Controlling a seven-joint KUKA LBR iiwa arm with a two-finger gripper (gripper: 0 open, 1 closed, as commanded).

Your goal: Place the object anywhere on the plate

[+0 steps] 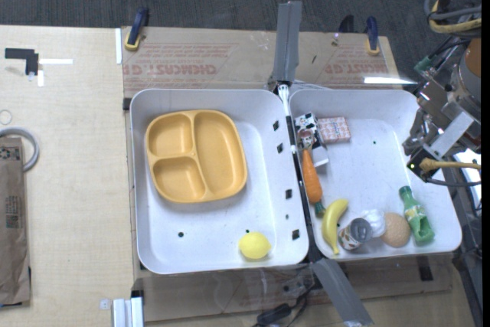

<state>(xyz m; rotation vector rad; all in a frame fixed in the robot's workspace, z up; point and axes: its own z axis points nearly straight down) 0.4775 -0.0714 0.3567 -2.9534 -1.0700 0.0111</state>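
Note:
A yellow plate (197, 155) with three compartments lies in the upper part of the left bin (142, 241). A yellow lemon (255, 245) rests near that bin's front edge, below and to the right of the plate. My gripper (435, 140) hangs over the right rim of the right bin (367, 157), far from the plate and the lemon. Nothing shows in its grasp.
Along the right bin's left wall lie a small cow-print carton (306, 126), a pink box (333, 130), an orange carrot (310, 174) and a banana (333, 222). A can (356, 232), a tan ball (396, 229) and a green bottle (416, 214) sit along its front.

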